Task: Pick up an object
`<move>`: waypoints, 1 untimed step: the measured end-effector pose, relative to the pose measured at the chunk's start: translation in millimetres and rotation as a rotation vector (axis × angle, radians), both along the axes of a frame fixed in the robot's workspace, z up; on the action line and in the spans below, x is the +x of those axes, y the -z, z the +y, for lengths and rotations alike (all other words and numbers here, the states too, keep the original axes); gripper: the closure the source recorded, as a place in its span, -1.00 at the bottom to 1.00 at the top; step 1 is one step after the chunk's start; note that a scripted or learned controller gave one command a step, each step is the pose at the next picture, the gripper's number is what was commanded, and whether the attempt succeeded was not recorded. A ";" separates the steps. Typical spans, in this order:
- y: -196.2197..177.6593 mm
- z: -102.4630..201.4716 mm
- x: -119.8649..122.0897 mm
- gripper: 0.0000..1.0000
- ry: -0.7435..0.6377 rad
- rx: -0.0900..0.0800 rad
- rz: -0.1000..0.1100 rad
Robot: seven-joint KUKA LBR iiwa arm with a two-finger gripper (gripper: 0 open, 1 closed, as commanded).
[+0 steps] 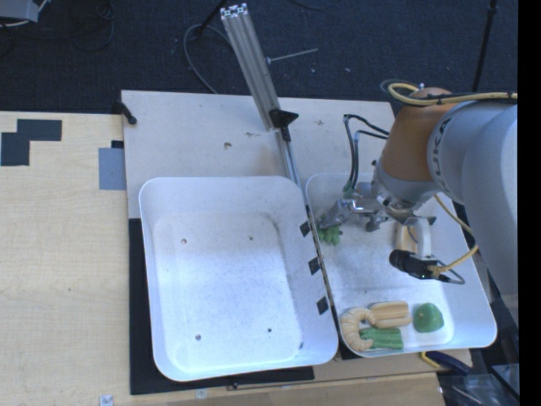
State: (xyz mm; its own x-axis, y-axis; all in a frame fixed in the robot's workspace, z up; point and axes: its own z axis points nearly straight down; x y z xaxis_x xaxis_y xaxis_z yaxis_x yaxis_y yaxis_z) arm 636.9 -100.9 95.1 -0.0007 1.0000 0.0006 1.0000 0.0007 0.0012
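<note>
Thing to pick: I see a small green leafy toy [330,233] in the right white bin [473,332], close to the wall it shares with the left bin.
Which way: it sits at the tip of the grey two-finger gripper [336,223], on the side facing the left bin. It looks like it is touching.
Long side: the toy is too small for me to tell.
Gripper: I cannot tell how it is set, or if it pinches the toy.
Right bin, near end: a tan bun-shaped toy [390,313], a round green toy [428,316], a flat green toy [382,338] and a curved cream toy [355,321] lie bunched together, well apart from the gripper.
Left white bin [161,227]: I see only dark specks.
</note>
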 end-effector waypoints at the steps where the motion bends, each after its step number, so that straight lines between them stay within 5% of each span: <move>1: 0.7 -0.1 1.7 -1.00 0.001 -0.001 -0.004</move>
